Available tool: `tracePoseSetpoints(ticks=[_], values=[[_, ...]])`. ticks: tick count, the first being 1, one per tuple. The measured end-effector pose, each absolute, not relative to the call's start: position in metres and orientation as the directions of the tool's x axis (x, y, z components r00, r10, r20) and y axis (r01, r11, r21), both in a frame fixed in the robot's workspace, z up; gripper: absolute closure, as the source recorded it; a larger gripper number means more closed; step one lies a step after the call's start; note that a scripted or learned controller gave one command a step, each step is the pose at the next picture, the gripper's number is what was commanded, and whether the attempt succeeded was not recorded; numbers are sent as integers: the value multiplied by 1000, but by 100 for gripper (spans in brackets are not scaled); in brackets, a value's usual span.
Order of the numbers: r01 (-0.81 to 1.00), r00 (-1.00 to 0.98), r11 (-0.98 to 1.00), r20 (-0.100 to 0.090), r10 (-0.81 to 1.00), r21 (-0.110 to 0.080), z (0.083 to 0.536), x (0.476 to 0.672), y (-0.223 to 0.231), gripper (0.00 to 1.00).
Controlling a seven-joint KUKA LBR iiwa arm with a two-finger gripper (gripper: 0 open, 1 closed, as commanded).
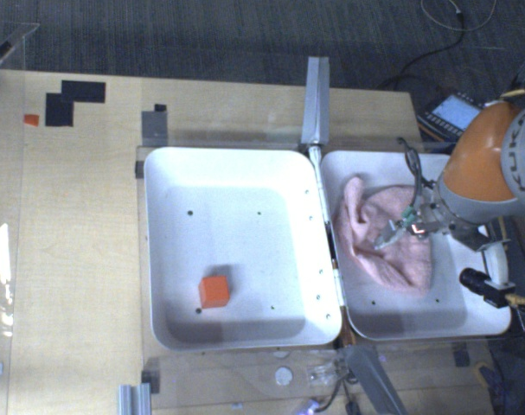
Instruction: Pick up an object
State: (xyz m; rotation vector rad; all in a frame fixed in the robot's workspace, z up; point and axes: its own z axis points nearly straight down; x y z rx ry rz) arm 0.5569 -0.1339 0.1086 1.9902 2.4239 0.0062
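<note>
- Gripper (404, 228) is low over the right bin (478, 314), above the middle of the pink cloth (374, 240).
- Fingers (390, 234) point down and to the left onto the cloth; I cannot tell if they are apart or together, and no cloth shows between them.
- Cloth lies crumpled in the left half of the right bin, near the wall between the bins.
- Orange block (214, 291) sits alone in the left bin (236, 167), in its lower left part, well apart from the gripper.
- Arm (496, 158) comes in from the right, with its orange band over the bin's right edge.
</note>
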Motion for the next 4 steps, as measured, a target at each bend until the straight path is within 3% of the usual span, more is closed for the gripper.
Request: tracePoseSetpoints(ticks=[1, 2, 3, 4], values=[[900, -435, 435, -7, 900, 13, 91, 617, -104, 0], [899, -438, 438, -12, 899, 23, 105, 621, -102, 100], [899, -438, 438, -13, 899, 23, 105, 621, -103, 0], [912, -411, 411, -6, 912, 11, 90, 645, -109, 0]])
